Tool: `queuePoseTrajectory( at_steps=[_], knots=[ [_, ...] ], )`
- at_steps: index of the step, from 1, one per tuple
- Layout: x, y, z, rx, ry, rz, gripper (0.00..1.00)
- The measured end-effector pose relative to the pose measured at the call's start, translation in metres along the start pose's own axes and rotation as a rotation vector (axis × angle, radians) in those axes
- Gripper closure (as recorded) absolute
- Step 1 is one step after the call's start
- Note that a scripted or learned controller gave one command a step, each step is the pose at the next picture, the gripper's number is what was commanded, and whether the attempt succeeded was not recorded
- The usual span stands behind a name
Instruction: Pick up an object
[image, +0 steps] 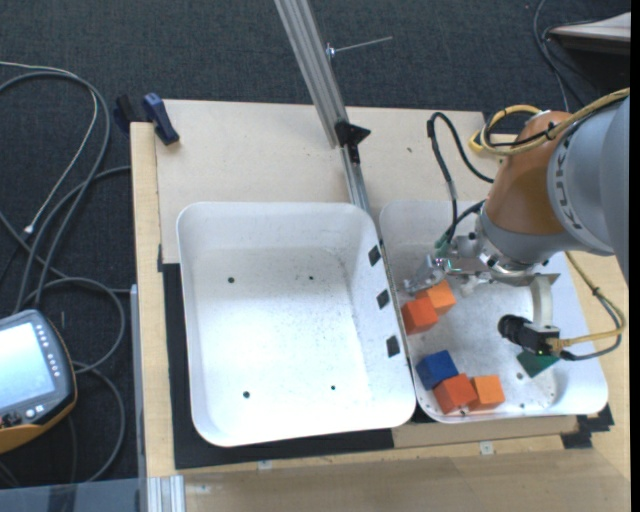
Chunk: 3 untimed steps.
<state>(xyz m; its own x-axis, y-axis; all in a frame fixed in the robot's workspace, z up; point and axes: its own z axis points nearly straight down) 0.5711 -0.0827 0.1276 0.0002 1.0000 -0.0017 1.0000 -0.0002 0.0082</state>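
My gripper hangs over the upper left part of the right bin, under the orange band of the arm. Just below it, two orange blocks lie together on the bin floor, touching or nearly touching the gripper's tip. A blue block lies nearer the front, with a red-orange block and a lighter orange block beside it at the front rim. A small green piece lies to the right, partly under a black cable fitting.
The left bin stands beside the right one, their walls meeting near three black clips. A slanted metal pole rises behind the bins. Cables trail from the arm, and a blue clamp sits at the bench's back left.
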Motion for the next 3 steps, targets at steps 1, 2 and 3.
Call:
queuePoseTrajectory(
  at_steps=[1, 2, 3],
  knots=[
    [-0.011, -0.006, 0.030, 0.013, 0.003, 0.001, 0.00],
    [-0.010, -0.005, 0.017, 0.009, 0.003, -0.001, 1.00],
    [0.063, 0.065, -0.077, -0.004, 0.004, -0.009, 1.00]
  ],
)
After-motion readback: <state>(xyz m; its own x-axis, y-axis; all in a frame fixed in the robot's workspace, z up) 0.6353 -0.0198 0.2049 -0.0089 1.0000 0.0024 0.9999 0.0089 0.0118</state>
